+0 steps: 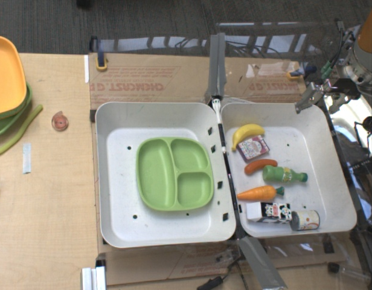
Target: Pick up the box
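Observation:
A white box with a black cow pattern [269, 211] lies on its side at the front of the right bin [338, 180]. A small pink box [253, 147] lies further back, just below a banana [247, 133]. My gripper [319, 101] hangs over the right bin's far right corner, well away from both boxes. Its two fingers are spread apart with nothing between them.
Also in the right bin are a red sausage [260, 165], a green bottle [284, 175], a carrot [258, 193] and a small can [305, 220] touching the cow box. The left bin [113, 162] holds a green divided plate [175, 174]. Orange and green dishes [5, 83] sit far left.

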`<state>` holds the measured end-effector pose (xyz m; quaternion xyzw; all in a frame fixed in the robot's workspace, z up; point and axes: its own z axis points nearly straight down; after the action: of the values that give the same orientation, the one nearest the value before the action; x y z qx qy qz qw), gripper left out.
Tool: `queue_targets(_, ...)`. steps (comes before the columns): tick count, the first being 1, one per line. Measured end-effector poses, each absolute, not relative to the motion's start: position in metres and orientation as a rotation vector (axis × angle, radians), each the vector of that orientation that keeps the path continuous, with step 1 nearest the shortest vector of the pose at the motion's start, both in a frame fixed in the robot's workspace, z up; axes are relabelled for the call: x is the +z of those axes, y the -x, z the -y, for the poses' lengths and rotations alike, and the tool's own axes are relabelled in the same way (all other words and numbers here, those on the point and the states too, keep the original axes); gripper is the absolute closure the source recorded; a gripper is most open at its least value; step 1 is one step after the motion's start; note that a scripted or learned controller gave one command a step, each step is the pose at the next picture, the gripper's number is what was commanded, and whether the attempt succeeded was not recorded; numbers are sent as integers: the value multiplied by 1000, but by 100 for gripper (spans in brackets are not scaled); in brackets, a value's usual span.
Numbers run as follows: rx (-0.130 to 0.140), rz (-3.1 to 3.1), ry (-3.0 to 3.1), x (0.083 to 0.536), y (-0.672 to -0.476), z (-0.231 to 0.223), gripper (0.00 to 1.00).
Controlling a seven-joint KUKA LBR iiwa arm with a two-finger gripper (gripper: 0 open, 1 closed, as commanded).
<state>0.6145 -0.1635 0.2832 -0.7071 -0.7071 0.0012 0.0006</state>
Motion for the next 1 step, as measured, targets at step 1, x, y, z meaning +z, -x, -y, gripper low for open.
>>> queue_targets(1,4,2224,2216,171,-627,147,0)
